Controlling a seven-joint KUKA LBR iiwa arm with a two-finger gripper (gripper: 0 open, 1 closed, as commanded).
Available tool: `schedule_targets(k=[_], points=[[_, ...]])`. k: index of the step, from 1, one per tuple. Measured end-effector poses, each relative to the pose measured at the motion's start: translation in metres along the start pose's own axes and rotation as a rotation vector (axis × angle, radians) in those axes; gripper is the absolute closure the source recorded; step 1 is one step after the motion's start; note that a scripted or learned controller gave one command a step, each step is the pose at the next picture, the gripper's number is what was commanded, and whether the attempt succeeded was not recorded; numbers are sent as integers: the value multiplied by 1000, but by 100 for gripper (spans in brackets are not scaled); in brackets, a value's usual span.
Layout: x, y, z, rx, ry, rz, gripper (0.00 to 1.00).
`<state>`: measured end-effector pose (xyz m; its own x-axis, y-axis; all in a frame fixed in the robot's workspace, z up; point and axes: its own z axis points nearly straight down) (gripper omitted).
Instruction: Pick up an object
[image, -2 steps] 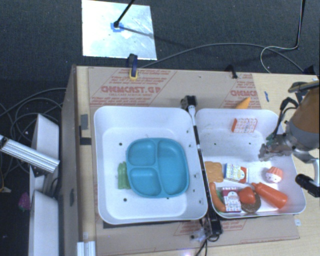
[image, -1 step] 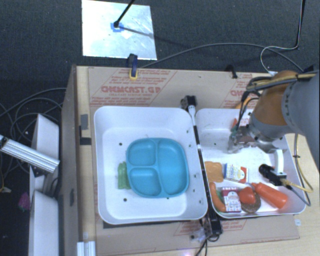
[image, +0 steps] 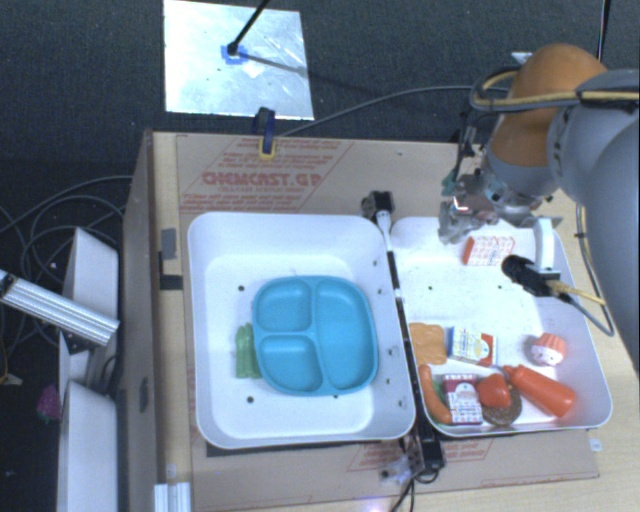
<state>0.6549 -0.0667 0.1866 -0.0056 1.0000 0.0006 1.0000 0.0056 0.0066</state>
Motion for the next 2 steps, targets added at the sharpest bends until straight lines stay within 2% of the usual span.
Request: schedule_targets(k=[1, 2], points=[[-9, -44, 2, 5, -2, 4, 100], [43, -49, 2, 6, 0, 1, 100]])
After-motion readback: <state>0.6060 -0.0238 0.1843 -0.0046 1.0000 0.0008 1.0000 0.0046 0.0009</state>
